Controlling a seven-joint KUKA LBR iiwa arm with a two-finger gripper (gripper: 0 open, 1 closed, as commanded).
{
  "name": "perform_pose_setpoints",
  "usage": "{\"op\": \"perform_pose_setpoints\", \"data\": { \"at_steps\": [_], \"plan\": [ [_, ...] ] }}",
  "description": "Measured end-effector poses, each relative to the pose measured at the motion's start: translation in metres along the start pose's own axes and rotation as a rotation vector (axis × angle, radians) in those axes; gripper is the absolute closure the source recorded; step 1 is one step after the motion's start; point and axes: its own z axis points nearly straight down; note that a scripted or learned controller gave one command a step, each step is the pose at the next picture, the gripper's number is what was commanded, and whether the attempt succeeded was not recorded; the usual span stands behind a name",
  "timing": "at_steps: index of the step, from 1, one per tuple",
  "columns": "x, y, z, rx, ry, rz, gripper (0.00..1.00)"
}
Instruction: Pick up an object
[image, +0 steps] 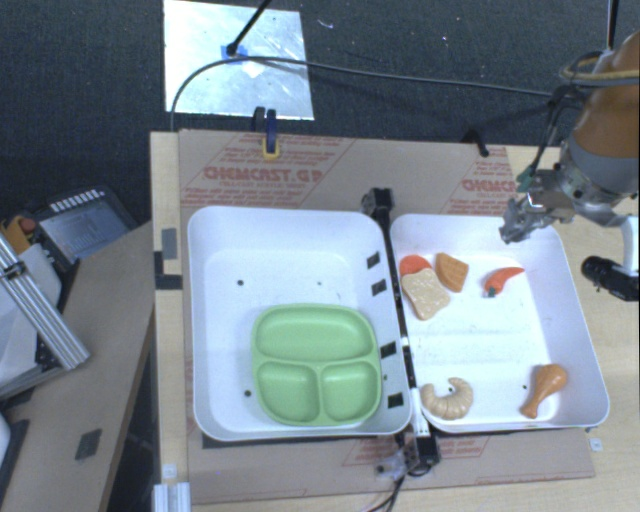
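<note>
**Inspector:** Where is the gripper?

**Operator:** I see the gripper (520, 222) over the right bin's (500, 345) far right corner; I cannot tell its state. Nothing is visibly held.

**Inspector:** And the objects?

**Operator:** In that bin: a bread slice (426, 295) touching an orange wedge (452, 271), a red chili pepper (501, 279) apart, a shrimp (449, 399) and a drumstick (543, 387) near the front. The left bin (230, 260) holds a green divided tray (316, 362).

Bench (165, 200) topped with printed cardboard sheet (330, 175), two white bins side by side on it, left bin (215, 300), right bin (570, 320), yellow clamp (269, 135) at far edge
</note>
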Motion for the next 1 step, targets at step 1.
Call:
{"op": "perform_pose_setpoints", "data": {
  "at_steps": [1],
  "plan": [
    [-0.0001, 0.0011, -0.0243, 0.001, 0.001, 0.0, 1.0]
  ]
}}
